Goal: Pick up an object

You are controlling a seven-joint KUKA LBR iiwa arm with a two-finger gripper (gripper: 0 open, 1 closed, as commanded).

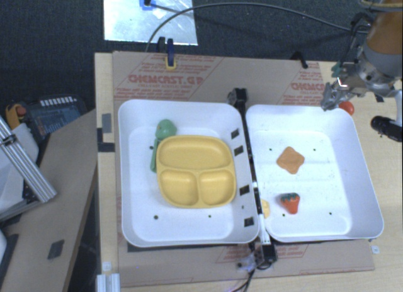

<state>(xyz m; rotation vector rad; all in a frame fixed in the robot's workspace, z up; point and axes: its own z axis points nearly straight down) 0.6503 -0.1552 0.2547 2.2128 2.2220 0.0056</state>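
Observation:
My gripper (339,101) hangs over the far right corner of the right bin (362,177). It is shut on a small orange-red object (347,106) that peeks out just below its dark fingers (329,99). On the floor of that bin lie a flat orange piece (290,159) and a red toy with a green top (289,202). A small yellow piece (265,208) rests against the bin's left wall.
In the left bin (135,158) sits a yellow divided plate (192,177), with a green toy (164,132) partly tucked under its far left edge. A black divider (244,152) runs between the bins. Cables cross the bench behind them.

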